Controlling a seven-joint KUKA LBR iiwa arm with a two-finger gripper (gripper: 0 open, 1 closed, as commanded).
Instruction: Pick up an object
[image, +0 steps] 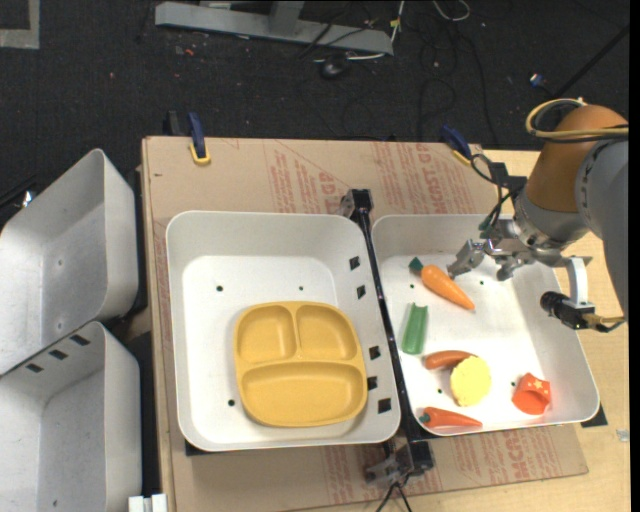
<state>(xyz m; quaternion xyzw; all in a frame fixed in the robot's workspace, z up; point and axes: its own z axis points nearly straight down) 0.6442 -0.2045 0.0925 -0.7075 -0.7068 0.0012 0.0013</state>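
Overhead, the gripper (492, 256) hovers with fingers spread and empty near the right bin's (560, 340) far edge, just beside the toy carrot (447, 287); grasping and lifting remain undone.

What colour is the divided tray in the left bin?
Yellow tray, clearest in the camera view.

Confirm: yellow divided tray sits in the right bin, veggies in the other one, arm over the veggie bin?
Not quite. The yellow divided tray sits in the left bin, as the camera view shows. The veggies, such as the carrot, lie in the right bin, with the arm over it.
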